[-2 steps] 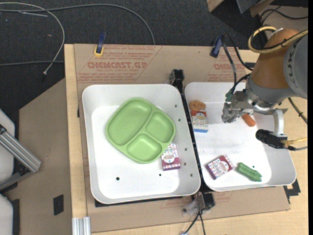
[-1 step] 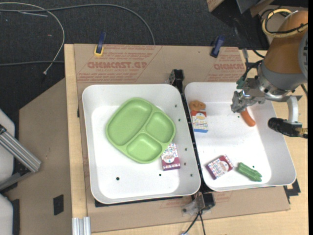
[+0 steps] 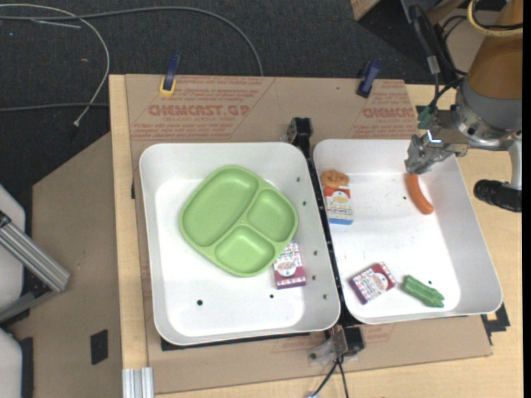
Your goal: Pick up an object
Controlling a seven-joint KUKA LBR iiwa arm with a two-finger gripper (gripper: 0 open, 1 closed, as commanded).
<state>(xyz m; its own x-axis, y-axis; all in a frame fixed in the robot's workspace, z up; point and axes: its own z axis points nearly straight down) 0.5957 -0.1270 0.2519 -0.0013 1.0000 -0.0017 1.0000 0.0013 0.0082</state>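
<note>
Camera view: arm reaches from the right, claw [image 3: 419,162] angled down above the orange sausage [image 3: 420,194]; grip state unclear.

Single fixed cam, mounted above the worktop [image 3: 249,98], looking down at a slant. Far edge of the worktop sits toward 12 o'clock, near edge toward 6. Medium distance: both white bins fit whole, left bin [image 3: 166,305] toward 9, right bin [image 3: 473,255] toward 3, with dark floor [image 3: 207,15] visible beyond at 12. Arm [image 3: 498,73] enters frame from about 2 o'clock. No second view, so nothing overlaps.
</note>
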